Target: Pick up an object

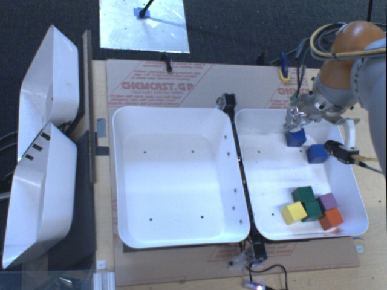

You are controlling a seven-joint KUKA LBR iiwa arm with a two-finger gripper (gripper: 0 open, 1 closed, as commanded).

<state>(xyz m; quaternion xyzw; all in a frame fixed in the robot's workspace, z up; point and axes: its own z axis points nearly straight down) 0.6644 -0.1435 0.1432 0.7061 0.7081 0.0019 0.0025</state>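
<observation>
Low in the frame's right, a yellow cube [295, 212], green blocks [308, 202], purple cube [328, 200] and orange cube [331, 219] cluster in the right bin [266, 222]. Further up, the gripper [294, 121] sits directly over a blue cube [295, 138]; its grip I cannot tell. Judged mid-grasp: next, close and lift straight.

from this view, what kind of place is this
Likely a robot lab bench for grasping trials: two white bins on a board, small coloured blocks in the right one, and a grey arm reaching in.

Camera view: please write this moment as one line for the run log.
arm: over right bin | gripper: just above a blue block | second blue block: apart | grasp: unconfirmed
</observation>
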